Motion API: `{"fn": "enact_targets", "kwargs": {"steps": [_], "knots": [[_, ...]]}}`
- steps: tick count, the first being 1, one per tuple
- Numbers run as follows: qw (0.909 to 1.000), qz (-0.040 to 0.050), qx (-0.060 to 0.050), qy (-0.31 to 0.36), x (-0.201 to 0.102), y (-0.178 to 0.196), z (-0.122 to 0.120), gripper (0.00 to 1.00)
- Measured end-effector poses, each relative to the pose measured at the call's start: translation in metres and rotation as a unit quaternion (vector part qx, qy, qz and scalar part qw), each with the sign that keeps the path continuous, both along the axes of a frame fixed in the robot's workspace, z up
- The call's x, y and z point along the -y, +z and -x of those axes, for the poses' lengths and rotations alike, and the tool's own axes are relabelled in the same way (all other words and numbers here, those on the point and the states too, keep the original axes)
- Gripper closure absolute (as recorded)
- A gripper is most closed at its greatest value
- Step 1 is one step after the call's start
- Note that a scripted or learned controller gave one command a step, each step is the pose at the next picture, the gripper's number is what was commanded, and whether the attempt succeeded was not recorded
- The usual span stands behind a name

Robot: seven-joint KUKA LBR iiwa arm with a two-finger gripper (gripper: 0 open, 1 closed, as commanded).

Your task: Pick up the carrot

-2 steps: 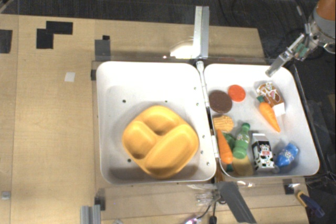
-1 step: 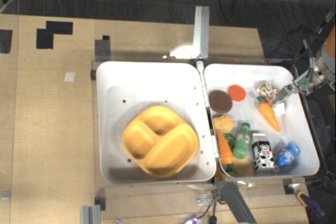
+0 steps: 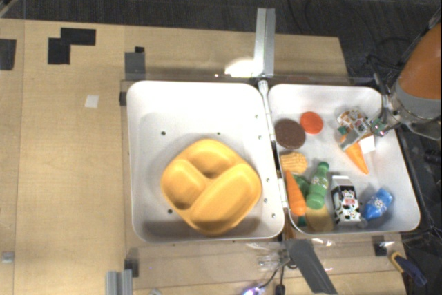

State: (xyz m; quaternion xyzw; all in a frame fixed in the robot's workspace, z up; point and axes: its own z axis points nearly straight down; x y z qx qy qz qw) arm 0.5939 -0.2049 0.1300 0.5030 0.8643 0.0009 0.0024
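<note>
My gripper (image 3: 378, 126) hangs over the right bin (image 3: 324, 94); whether it is open or closed, I can't tell. The carrot (image 3: 296, 197) looks light, stiff and slick, so I'd pinch it mid-body.

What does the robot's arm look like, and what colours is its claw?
The arm comes in from the right side. Its big rounded part is bright orange, with a grey band just below it. At the end sits the claw, a small, busy-looking part with white, green and reddish bits and dark metal pieces. It is too small and blurry to make out any cables or markings on it.
</note>
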Motion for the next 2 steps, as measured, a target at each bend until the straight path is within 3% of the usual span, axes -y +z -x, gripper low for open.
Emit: {"fn": "enact_targets", "kwargs": {"steps": [1,2], "knots": [[0.9942,0.0085,0.012,0.106,0.007,-0.017,-0.004,0.0],[0.9889,0.0094,0.013,0.147,-0.023,-0.013,-0.002,0.0]]}}
